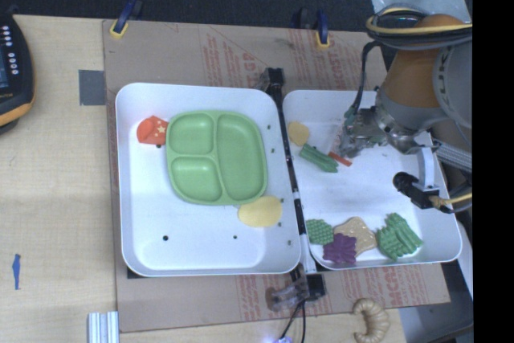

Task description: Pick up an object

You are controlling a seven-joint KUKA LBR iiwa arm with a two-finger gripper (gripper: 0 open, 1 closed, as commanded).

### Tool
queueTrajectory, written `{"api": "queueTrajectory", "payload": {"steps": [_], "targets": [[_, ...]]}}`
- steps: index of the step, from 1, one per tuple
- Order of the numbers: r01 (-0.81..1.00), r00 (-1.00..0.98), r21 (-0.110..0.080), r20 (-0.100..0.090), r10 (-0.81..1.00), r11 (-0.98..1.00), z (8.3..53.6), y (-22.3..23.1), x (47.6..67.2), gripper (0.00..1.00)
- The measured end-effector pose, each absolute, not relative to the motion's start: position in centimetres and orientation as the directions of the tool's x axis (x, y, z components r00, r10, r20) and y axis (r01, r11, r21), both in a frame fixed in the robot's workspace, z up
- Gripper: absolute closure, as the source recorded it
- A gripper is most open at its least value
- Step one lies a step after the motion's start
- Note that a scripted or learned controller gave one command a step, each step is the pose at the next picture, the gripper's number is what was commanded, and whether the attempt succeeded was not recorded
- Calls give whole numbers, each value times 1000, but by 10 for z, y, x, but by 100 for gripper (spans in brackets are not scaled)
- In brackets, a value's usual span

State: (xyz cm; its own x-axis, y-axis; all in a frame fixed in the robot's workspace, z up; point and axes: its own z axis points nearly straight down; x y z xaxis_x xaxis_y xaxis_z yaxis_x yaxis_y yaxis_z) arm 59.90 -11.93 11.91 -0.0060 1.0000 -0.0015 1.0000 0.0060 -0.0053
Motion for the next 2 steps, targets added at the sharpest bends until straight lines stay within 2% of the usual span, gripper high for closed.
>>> {"api": "queueTrajectory", "payload": {"steps": [1, 2], "targets": [[1000, -3, -4, 0, 1000, 3, 146, -129, 581, 100], [1000, -3, -5, 0, 1000, 3, 145, -129, 581, 0]]}}
